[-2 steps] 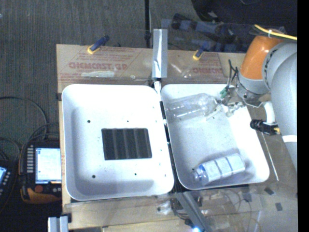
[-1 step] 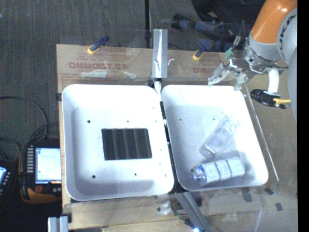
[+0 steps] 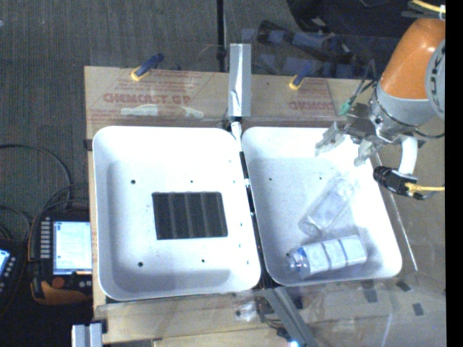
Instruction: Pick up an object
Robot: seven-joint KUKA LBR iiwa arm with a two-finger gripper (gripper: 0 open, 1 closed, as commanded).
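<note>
Hovering above the far right part of the right-hand shallow white plastic bin (image 3: pixel 278 166), the two-finger gripper (image 3: pixel 346 144) has its pale fingers spread apart and carries nothing between them. Two candidates lie below it in that bin: a clear, crumpled-looking plastic bottle (image 3: pixel 329 207) slanting across the middle, and a white-labelled cylindrical bottle with a dark blue cap (image 3: pixel 327 255) lying on its side near the front wall, the two close together and possibly touching at one end. Both are probably light. The clear one looks thin-walled and likely to buckle or squirt out of a pinch, so a grasp across its narrower upper part seems safest; the labelled one looks stiffer but round, apt to roll, and best taken across its middle. The left-hand shallow white bin (image 3: pixel 116 194) holds a flat dark ribbed rectangular panel (image 3: pixel 189 215), too low to grip easily. The clear bottle's outline melts into the white floor, so its exact ends are hard to make out, and the arm is cut off at the frame's edge.
</note>
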